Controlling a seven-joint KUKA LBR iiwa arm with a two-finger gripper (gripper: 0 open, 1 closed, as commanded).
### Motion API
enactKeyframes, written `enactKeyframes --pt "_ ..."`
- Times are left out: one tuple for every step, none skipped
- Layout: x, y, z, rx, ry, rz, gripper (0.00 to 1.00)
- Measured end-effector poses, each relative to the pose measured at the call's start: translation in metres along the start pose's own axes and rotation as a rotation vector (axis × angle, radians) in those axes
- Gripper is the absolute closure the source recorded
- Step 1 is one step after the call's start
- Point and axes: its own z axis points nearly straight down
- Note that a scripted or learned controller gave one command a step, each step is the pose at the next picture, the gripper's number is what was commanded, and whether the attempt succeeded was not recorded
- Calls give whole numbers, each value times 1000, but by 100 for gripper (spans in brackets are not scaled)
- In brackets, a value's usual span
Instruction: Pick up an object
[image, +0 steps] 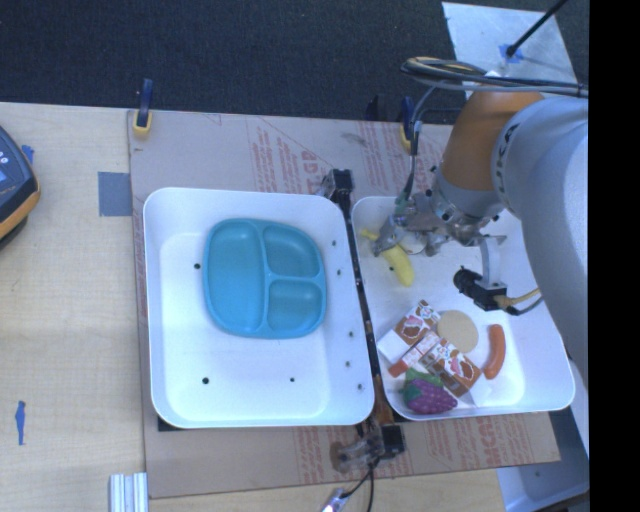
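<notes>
The gripper (405, 232) is reaching down over a yellow banana (398, 263) at the far end of the right bin (520, 400); whether it is released or clenched is impossible to tell. The banana is lying close to the bin's wall, so it risks sliding away or slipping out of the grip.

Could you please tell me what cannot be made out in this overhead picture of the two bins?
- Gripper: the wrist hides its fingertips over the yellow banana in the right bin.
- Right bin's far right corner: covered by the arm.
- Small boxes: print too small to read.
- Device: cut off by the left edge.

Pale wooden bench (70, 330) — cardboard sheet (250, 150) on top, dark floor (200, 50) behind
</notes>
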Motion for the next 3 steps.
enactKeyframes --pt "0 0 0 0 0 -1 0" --pt "-3 0 0 -1 0 3 0" --pt "-2 0 0 0 0 1 0"
